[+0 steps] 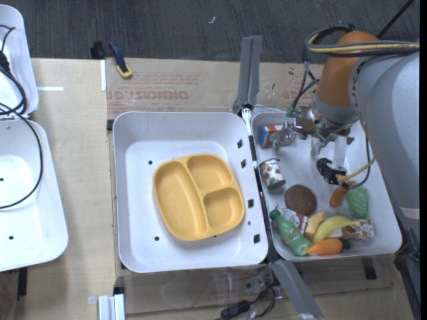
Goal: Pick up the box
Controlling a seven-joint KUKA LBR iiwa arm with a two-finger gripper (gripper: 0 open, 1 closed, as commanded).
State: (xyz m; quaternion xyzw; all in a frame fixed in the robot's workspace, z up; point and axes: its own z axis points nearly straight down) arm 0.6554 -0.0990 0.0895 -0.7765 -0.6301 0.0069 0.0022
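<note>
Tabletop (167, 85) carries two white bins. Nearest you, a carrot (325, 247), a banana (331, 227) and a green bottle (291, 235) crowd the front of the right bin (303, 169). Behind them lie a brown disc (300, 199) and a small can (271, 173). The box (267, 136), red and blue, sits in that bin's far left corner, by the wall. The claw (288, 137) hangs low just beside it; you cannot tell how wide it stands. Step in hand, by my judgement: the approach. Your next move calls for centring over the box, clear of wall and can.
</note>
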